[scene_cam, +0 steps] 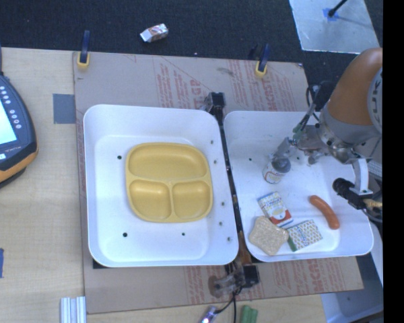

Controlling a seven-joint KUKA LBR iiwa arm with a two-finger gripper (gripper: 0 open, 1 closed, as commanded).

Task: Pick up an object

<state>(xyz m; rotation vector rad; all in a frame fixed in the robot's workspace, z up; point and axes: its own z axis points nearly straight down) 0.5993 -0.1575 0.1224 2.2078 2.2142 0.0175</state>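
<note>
Nearest the camera, at the front of the right bin point(256, 128), lie a cracker point(267, 235) and a small patterned packet point(304, 234), both well below the end effector point(281, 160) in the camera view. Just behind them sit a red-and-white packet point(273, 207) and an orange sausage point(324, 211), the sausage off to the end effector's lower right. Closer still, a small round cup-like object point(274, 175) lies directly under the tip, touching or nearly so. Whether the end effector is spread or clenched cannot be told. To its left, the other bin point(101, 180) holds a yellow divided tray point(169, 182). Nothing looks lifted yet, so by my judgement the pick remains undone.
</note>
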